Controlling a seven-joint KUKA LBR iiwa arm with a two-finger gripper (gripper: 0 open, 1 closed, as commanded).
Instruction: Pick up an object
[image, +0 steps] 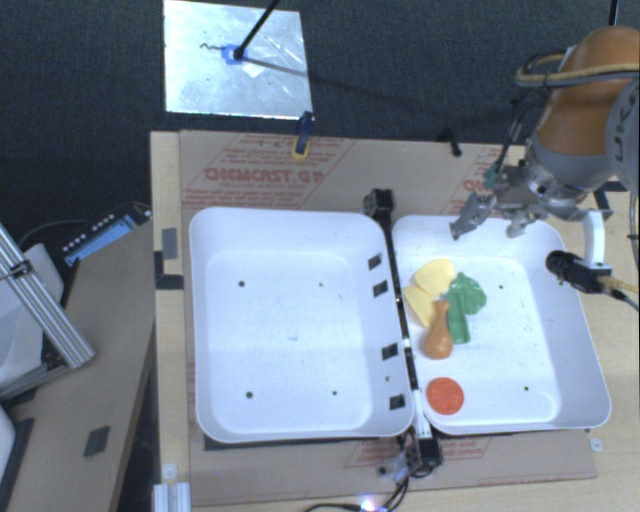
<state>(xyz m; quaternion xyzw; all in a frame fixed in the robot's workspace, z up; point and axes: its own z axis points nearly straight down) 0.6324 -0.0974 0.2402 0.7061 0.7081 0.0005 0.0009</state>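
With its two fingers spread and empty above the right bin's (575, 390) far rim, the gripper (492, 222) could easily snag two of the huddled toys (yellow piece (432, 277), green piece (463, 300), orange drumstick (439, 335)) near the divider.

The right bin (560, 350) has bare floor across its 3 o'clock half and along its 12 o'clock edge. Obstacles cluster at its 9 o'clock side: a yellow piece (430, 280), a green toy (462, 305) and an orange-brown drumstick shape (439, 335) touch one another, leaving no gap between them. A red disc (445, 396) lies apart at 6 o'clock, with room all around. A black fixture (575, 270) juts over the 3 o'clock rim.
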